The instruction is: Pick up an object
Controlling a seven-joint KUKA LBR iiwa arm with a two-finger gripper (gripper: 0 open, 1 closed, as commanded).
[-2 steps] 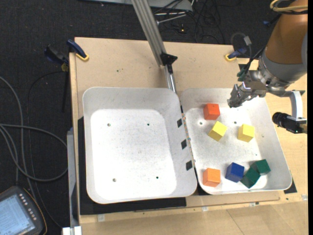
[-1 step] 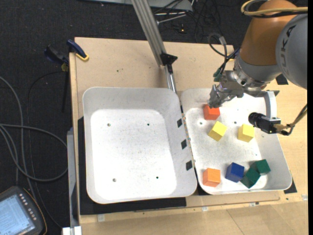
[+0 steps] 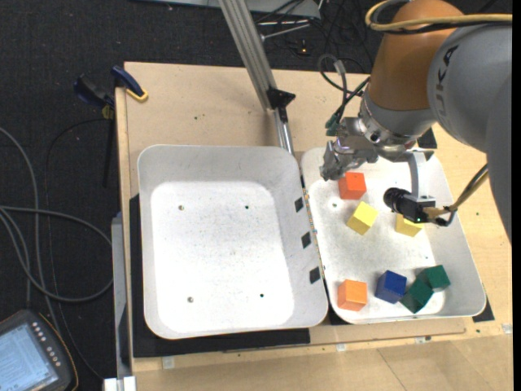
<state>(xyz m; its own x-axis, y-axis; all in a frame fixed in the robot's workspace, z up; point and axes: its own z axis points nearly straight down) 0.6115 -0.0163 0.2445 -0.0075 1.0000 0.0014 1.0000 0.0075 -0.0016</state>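
Approach step: gripper (image 3: 338,163) hovers at upper edge of right bin (image 3: 464,287), just beside orange cube (image 3: 352,185) in upper right of frame. Jaws' state cannot tell, probably nothing held. Next: descend over cube, close.

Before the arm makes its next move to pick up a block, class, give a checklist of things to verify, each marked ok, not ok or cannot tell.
1. Blocks available in the right bin: ok, several lie there.
2. Tool over the right bin: ok, it sits by the upper orange block.
3. A block gripped in the tool: cannot tell.
4. Upper orange block free of neighbours: ok, the yellow block lies apart from it.
5. Blue block easy to grasp: not ok, green blocks crowd its right side.
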